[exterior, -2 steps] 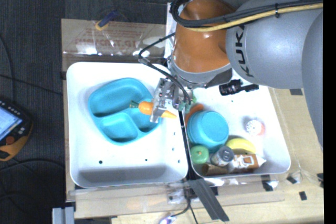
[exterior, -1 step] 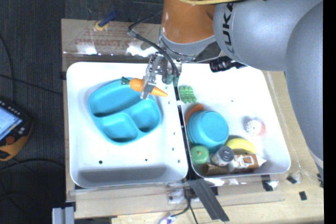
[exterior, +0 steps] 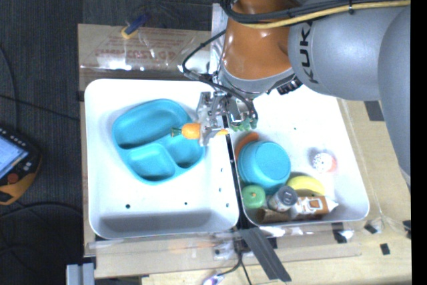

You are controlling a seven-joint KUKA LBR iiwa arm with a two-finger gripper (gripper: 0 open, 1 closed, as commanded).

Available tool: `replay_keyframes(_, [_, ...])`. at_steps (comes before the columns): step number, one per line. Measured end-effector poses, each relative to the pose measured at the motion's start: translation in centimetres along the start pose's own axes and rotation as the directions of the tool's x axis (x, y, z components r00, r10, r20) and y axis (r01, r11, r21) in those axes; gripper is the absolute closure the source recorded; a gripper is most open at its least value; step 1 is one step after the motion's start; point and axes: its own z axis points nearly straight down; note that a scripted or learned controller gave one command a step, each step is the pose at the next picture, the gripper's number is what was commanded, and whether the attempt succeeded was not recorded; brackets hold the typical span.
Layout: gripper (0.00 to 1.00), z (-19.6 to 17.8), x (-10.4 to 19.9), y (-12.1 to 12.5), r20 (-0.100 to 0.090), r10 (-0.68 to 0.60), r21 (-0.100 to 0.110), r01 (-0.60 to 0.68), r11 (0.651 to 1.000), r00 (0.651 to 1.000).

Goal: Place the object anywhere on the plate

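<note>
**Operator:** Tell me what sits on the bench, and count it.

**Observer:** You have 2 shallow white plastic bins side by side: the left bin (exterior: 107, 210) and the right bin (exterior: 350, 143). The left one holds 1 blue plastic plate with divided compartments (exterior: 150, 137); you can count 3 hollows in it. The right bin holds 1 blue round bowl (exterior: 265, 163), 1 green round fruit (exterior: 253, 196), 1 yellow banana-like piece (exterior: 305, 183), 1 small white ball with pink spots (exterior: 322, 160), 1 dark bottle with a grey cap (exterior: 287, 200) lying near the front wall, and 1 reddish-orange piece (exterior: 245, 139) peeking out behind the bowl.

**Operator:** Where is the object?

**Observer:** You see 1 small orange toy carrot with a green top (exterior: 189, 131) at the plate's right edge, above its rim, near the wall between the bins.

**Operator:** And the hand?

**Observer:** The 1 two-finger gripper (exterior: 213, 123) hangs over that same wall, its metal parts touching the carrot's right end. Whether it is clenched on the carrot or released, you cannot tell from this slant. Behind the bins lies 1 clear plastic bag (exterior: 143, 47) on the brown board.
</note>
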Motion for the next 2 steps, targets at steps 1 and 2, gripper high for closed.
replay_keyframes(1, [1.0,-6.85,-3.24,4.32,0.002,0.165,-0.001,-0.165,0.986,0.986])
replay_keyframes(2, [0.0,-6.85,-3.24,4.32,0.002,0.165,-0.001,-0.165,0.986,0.986])
